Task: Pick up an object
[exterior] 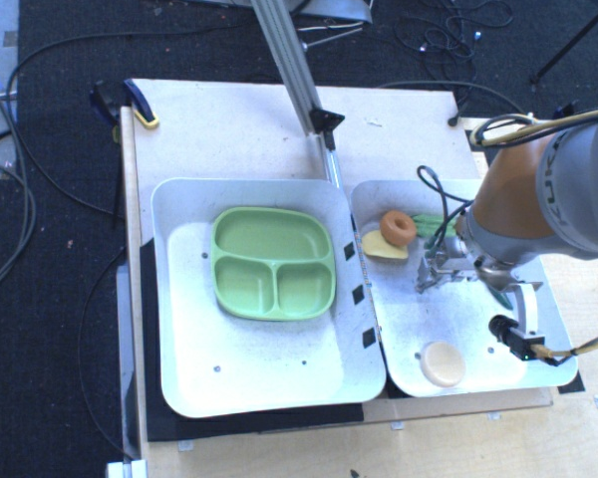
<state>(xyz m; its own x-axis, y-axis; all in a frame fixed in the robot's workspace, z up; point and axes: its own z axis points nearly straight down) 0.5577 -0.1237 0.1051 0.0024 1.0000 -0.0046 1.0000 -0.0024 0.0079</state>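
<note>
In the right bin (399, 366) lie a brown doughnut (398, 228), a pale yellow wedge (383, 248) just under it, a green item (429, 225) partly hidden behind the arm, and a cream round piece (443, 362) near the front. My gripper (429, 275) hangs low over the bin floor, right of the yellow wedge and below the green item. Its fingers are thin and dark, and nothing shows between them.
The left bin (179, 297) holds a green divided plate (274, 263). A slanted metal pole (294, 58) runs down to the seam between the bins. Black clips (361, 292) line that seam. Cables lie on the dark floor around the bench.
</note>
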